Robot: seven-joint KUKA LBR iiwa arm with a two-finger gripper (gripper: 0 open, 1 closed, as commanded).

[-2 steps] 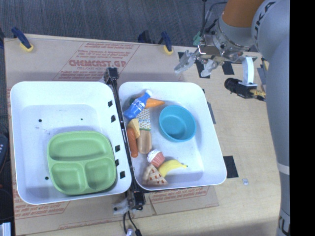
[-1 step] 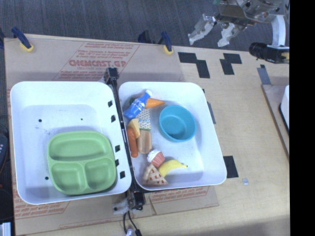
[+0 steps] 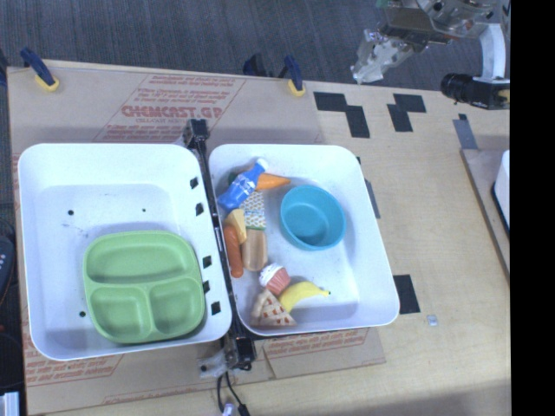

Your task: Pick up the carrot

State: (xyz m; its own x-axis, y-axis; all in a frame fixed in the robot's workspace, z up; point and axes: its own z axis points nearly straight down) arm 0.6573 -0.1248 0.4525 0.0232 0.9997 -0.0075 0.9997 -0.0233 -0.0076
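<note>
The carrot (image 3: 274,181) is a small orange cone lying in the right bin (image 3: 368,258), near its back wall. Its blunt end touches a blue bottle (image 3: 239,189), and its tip points right, just above a blue bowl (image 3: 312,217). My gripper (image 3: 375,57) hangs high over the bench beyond the bin's far right corner, well away from the carrot, with nothing in it.
The right bin also holds a hot dog (image 3: 234,246), a bread piece (image 3: 255,250), a cupcake (image 3: 275,277), a banana (image 3: 304,294) and a pizza slice (image 3: 272,312). A green divided plate (image 3: 143,284) lies in the left bin (image 3: 43,198). Bare cardboard stretches right of the bins.
</note>
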